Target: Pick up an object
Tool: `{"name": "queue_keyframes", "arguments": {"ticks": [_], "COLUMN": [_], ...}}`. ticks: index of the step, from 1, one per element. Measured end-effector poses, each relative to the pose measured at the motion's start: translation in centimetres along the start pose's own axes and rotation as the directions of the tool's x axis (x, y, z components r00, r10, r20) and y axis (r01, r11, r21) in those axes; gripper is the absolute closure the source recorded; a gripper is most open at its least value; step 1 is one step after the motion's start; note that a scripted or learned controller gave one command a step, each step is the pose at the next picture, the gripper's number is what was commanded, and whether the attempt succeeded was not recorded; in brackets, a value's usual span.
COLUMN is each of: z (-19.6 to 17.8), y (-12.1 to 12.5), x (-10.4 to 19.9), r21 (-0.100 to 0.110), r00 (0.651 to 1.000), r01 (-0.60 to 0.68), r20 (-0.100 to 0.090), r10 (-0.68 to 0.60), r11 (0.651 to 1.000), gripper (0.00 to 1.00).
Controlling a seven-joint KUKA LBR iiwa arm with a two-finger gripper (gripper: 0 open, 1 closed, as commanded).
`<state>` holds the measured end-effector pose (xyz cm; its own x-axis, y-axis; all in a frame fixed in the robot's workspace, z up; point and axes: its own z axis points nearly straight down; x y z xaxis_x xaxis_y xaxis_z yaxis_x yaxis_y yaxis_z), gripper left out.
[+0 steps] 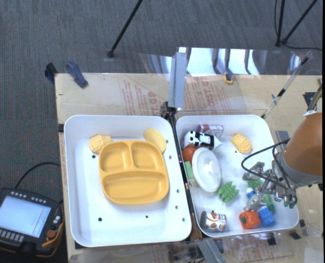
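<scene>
the claw hangs low over the near right corner of the right white bin, where a small orange rounded toy and a blue plastic block lie just beside it, likely targets. its tip is lost in cables; i cannot tell its state. the yellow divided plastic plate sits in the left bin, well apart.

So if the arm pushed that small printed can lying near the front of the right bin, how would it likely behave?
The small can lies on its side, so it would probably roll rather than slide. It looks small and likely light, so a nudge may send it against the bin wall. Its rounded, glossy-looking surface could slip between fingers.
</scene>
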<state>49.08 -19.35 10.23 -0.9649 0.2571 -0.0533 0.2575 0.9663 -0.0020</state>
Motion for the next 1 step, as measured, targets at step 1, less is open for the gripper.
{"name": "queue_keyframes", "arguments": {"ticks": [1], "z": [0.05], "y": [1.82], "x": [0.31], "r21": [-0.002], "r00": [1.000], "r01": [-0.007], "r20": [0.003], "r10": [0.007], "r11": [1.000], "gripper": [0.00]}}
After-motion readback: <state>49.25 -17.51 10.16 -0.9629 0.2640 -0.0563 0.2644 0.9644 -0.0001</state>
